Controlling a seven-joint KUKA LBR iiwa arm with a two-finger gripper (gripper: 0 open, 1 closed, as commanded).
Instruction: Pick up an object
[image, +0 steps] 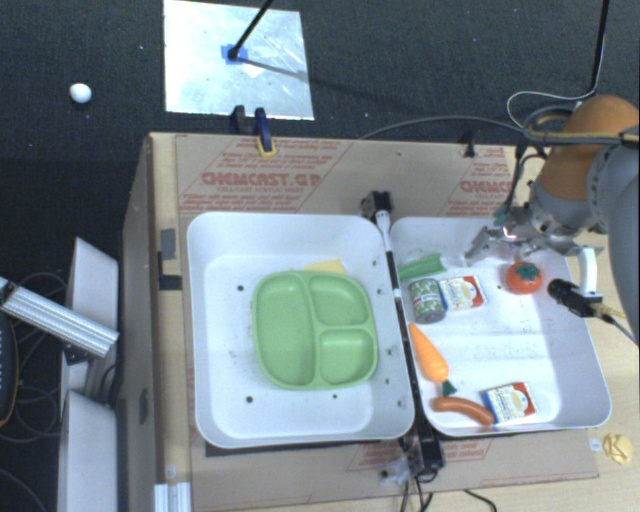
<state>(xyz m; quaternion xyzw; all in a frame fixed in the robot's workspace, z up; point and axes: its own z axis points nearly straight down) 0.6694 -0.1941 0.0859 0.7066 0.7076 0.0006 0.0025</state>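
Camera view, looking down at a slant: two shallow white bins sit side by side on a brown board. The left bin (215, 265) carries a pale green divided tray (313, 330) with three compartments, and a yellow flat piece (325, 267) peeks out just behind the tray's far edge.

The right bin (570, 370) holds the loose objects. A small tomato (522, 277), orange-red with a dark green stalk on top, lies near the far right corner of this bin. A green bar (420, 265) lies by the bin's left wall, with a dark green can (427, 299) just in front of it and a small white-and-red packet (462, 292) beside the can. An orange carrot (429, 355) lies along the left wall, a red sausage (460, 407) near the front edge, and a second red-and-white packet (510, 402) to its right.

The grey arm reaches in from the right, and its gripper (492, 240) hangs over the far side of the right bin, just left of the tomato and apart from it. Its two metal fingers (478, 243) stand spread, with nothing between them.
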